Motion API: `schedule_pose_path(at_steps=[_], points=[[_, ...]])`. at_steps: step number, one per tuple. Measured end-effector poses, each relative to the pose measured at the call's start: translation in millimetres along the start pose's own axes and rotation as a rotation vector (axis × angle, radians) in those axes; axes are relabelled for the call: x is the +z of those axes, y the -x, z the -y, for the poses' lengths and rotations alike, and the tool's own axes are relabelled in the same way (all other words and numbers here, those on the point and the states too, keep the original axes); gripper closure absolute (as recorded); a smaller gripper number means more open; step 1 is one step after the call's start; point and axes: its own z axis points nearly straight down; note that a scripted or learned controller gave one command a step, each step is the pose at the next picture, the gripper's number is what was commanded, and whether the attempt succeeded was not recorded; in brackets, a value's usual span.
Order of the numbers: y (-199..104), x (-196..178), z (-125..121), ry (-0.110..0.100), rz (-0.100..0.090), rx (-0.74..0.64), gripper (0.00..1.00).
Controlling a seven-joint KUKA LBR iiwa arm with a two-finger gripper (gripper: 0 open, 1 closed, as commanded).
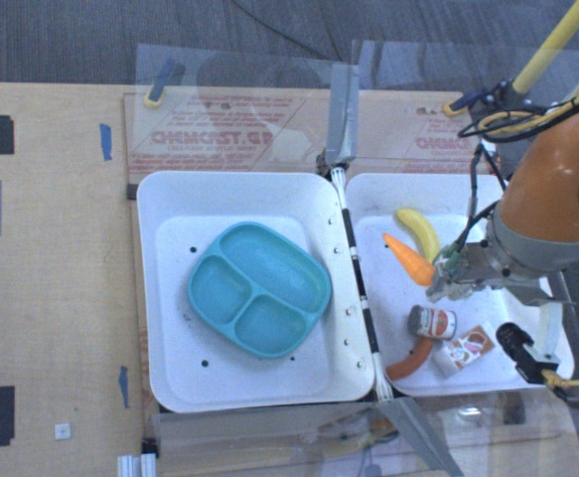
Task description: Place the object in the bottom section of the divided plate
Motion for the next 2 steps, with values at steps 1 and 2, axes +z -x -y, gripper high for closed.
schedule_pose_path(at_steps=[1,2], points=[[-59.3,0.0,-27.9,0.0,0.0,-0.165,1.0],[-58.0,-9.7,-28.6,0.003,0.002,-0.163,1.0]])
